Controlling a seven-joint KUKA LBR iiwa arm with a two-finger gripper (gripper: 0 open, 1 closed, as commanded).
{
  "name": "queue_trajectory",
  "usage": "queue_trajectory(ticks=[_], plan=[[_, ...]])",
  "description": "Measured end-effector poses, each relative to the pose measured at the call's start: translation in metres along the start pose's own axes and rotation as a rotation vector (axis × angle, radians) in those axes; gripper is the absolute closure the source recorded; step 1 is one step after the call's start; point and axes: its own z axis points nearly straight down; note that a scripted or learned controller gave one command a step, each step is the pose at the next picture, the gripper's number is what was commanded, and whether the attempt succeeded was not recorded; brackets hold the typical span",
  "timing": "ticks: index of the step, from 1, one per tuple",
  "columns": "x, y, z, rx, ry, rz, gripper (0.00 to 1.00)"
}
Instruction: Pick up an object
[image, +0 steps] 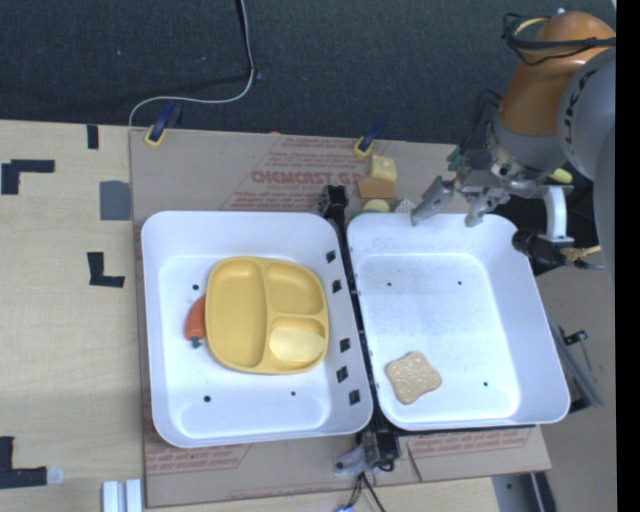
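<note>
yellow tray (264, 310), cracker (412, 377), open end effector (452, 208)

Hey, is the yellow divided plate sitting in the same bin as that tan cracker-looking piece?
No, the yellow plate lies in the left bin, while the tan piece lies in the right bin.

Both white bins (160, 250) look like smooth, faintly glossy plastic, as does the yellow divided plate (240, 300) in the left bin, while the tan cracker-like piece (412, 377) in the right bin looks rough and matt, and the cardboard sheet (290, 165) beneath the bins looks matt.
</note>
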Motion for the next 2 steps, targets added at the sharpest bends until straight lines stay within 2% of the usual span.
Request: queue_trajectory(ticks=[1, 2], plan=[[0.007, -0.042, 0.124, 0.013, 0.003, 0.001, 0.0], [0.038, -0.05, 0.145, -0.001, -0.001, -0.001, 0.0]])
